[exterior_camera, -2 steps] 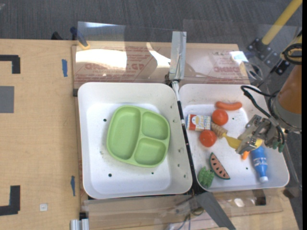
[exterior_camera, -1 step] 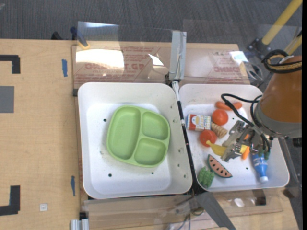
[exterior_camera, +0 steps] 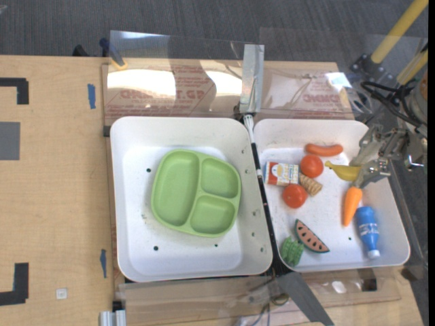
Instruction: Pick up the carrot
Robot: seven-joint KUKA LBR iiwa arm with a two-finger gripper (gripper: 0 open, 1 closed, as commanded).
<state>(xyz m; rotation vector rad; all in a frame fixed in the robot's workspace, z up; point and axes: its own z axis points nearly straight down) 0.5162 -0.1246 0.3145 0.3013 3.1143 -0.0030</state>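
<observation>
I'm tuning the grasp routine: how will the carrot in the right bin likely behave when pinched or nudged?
The carrot looks like smooth moulded plastic, so probably stiff and light. Its tapered shape may let it squirt out of a pinch near the narrow end. Lying flat, rounded, it could roll if nudged sideways, perhaps against the blue bottle beside it. The gripper sits just above its top.

- Bright, even light falls from above; both white bins [exterior_camera: 129, 202] read clearly.
- Strong glare whitens the clear panel [exterior_camera: 170, 83] far left of the gripper [exterior_camera: 372, 163].
- Shadows are soft and short.
- The gripper looks slightly blurred; the corners are softer.
</observation>
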